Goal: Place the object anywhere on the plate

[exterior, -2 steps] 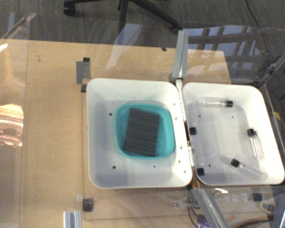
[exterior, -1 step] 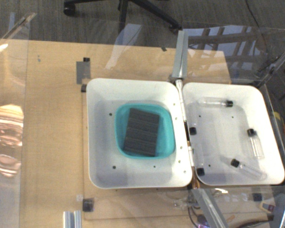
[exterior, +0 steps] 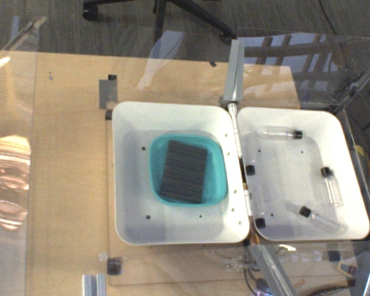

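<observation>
in the left half of the frame, a shallow white bin [exterior: 172,119] is sitting on the wooden surface [exterior: 68,165], and a teal plate [exterior: 157,165] is lying inside it, a little toward the bin's right side. a dark ribbed block [exterior: 185,171] is resting flat on the plate, tilted slightly so its long side is running from upper right to lower left, and it is lying wholly within the plate's raised rim. the block is covering most of the plate's middle, leaving teal showing all around it.

just beside it, on the right, a second white bin [exterior: 345,140] is touching the first along a shared edge. three clear tubes with black caps are lying in this bin, well apart from one another: one [exterior: 280,132] near the upper edge, lying almost level, one [exterior: 330,185] near the right wall, standing nearly upright in the frame, and one [exterior: 317,217] near the lower edge, lying at a slant. a grey metal bar [exterior: 234,69] is running up from the joint between the bins toward the top of the frame.

at the top of the frame, the black base of an office chair [exterior: 166,5] is standing on grey carpet. clear panels are throwing pale reflections across the left of the surface. as for the pincer, i cannot tell its state.
</observation>
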Tool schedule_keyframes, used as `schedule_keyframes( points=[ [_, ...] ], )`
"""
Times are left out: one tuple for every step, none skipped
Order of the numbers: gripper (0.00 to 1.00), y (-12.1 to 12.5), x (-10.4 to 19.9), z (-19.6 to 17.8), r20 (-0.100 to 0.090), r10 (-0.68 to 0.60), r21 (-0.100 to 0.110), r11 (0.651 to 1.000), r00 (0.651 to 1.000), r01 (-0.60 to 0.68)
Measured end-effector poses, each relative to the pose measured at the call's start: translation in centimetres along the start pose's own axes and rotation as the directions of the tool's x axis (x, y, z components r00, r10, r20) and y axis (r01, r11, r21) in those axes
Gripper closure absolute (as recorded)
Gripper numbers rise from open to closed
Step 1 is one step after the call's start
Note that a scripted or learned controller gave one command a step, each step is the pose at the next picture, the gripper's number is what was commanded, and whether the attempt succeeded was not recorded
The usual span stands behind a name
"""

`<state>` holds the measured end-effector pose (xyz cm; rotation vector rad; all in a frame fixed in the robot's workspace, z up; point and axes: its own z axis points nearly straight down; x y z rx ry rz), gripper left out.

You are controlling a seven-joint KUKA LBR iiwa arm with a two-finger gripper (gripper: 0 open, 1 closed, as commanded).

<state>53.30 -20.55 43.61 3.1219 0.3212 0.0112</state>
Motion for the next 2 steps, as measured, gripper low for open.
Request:
schedule_keyframes(
  points=[
    [0.0,1.6,8.2,0.2,0.001,-0.008,-0.001,1.0,1.0,0.008],
    [0.0,0.2,1.1,0.0,0.001,-0.003,0.001,1.0,1.0,0.003]
  ],
)
